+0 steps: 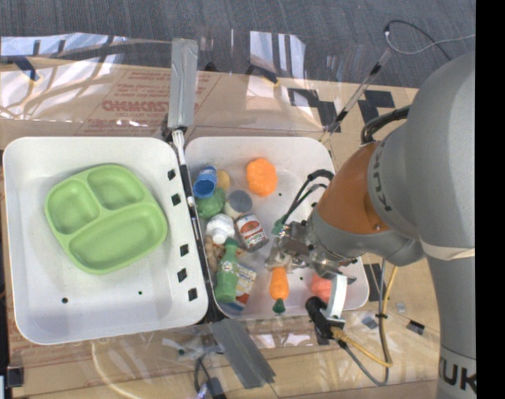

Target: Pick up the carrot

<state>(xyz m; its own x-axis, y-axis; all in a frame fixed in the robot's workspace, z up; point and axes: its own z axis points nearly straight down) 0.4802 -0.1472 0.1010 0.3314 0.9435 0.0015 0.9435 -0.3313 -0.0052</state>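
The hand (279, 254) hung low inside the right bin (306, 150), at the end of the grey arm (435, 156) with its orange band (352, 199), which reached in from the right. Whether its fingers were spread or pressed together could not be told: the wrist and its cabling covered them from above. The carrot (279, 284) lay directly below the hand in this view, orange body with a small green tip pointing toward the bin's near rim, touching or all but touching the hand's lower end. Nothing showed it between the fingers, so no hold could be claimed.

Judged from this, the step in hand was the approach or the closing on the carrot, with the lift not yet made. The next move would call for the fingers to straddle the carrot's narrow body across its width, close firmly, and rise straight up.

Just right of the carrot sat a reddish-pink ball (321, 288), close enough to be nudged. To the left lay a green bottle (228, 278), a small labelled can (250, 231) and a blue cup (205, 182); a round orange fruit (261, 176) rested farther back. In the left bin (36, 306) lay a green divided plate (106, 216), well apart from the work.
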